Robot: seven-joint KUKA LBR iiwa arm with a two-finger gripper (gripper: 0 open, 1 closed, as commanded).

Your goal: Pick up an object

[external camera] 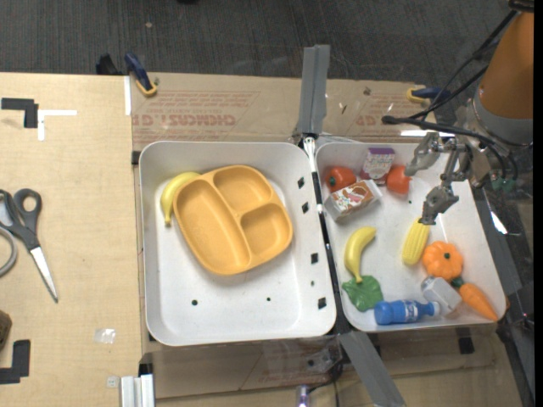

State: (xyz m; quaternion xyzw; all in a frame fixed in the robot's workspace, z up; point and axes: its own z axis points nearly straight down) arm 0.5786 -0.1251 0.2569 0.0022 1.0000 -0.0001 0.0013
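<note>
We saw the pincer (439, 189) hanging over the upper right part of the right bin (485, 227), its fingers spread apart with nothing between them. One finger (434, 203) pointed down toward the corn (415, 240), which lay just below and a little left of the pincer, upright along the bin's length. Beside the corn, to its lower right, sat the pumpkin (444, 259), and below that a carrot (478, 302) touching a grey piece (439, 293). A blue bottle (405, 312) lay on its side along the bin's near wall, next to a green vegetable (363, 293) at the tip of a small banana (357, 249). Left of the pincer we noted a red tomato (397, 180), a purple-lidded cup (378, 163), a red-and-white carton (350, 199) and another red piece (339, 177) near the bin's far left corner. The left bin (221, 312) held an orange divided plate (230, 218), with a larger banana (172, 192) tucked against its left rim. On the desk (68, 227), well apart from both bins, lay scissors (32, 236). The arm's orange band (516, 66) showed at the upper right, above the pincer.
</note>
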